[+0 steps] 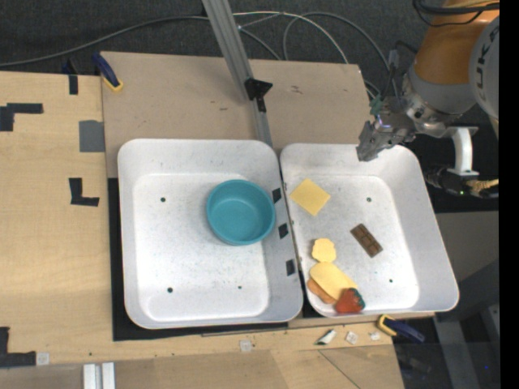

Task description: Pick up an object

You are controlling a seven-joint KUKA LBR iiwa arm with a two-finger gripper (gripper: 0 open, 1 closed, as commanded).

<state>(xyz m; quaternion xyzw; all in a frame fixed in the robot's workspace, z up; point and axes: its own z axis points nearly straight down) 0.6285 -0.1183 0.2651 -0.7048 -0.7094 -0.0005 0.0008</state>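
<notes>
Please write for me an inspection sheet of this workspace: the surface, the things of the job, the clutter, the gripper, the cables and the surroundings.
Surface: wooden bench bearing two white bins, left bin and right bin, side by side.
Job's things: teal bowl upright in the left bin; in the right bin a yellow square slice, a brown bar, a small yellow round piece, and a yellow, orange and red toy food pile at the near edge.
Clutter: black tape marks on the bench; blue-yellow clamps.
Gripper: gripper above the right bin's far corner, nothing seen in it.
Cables: grey cables behind the bench.
Surroundings: slanted metal pole.
</notes>
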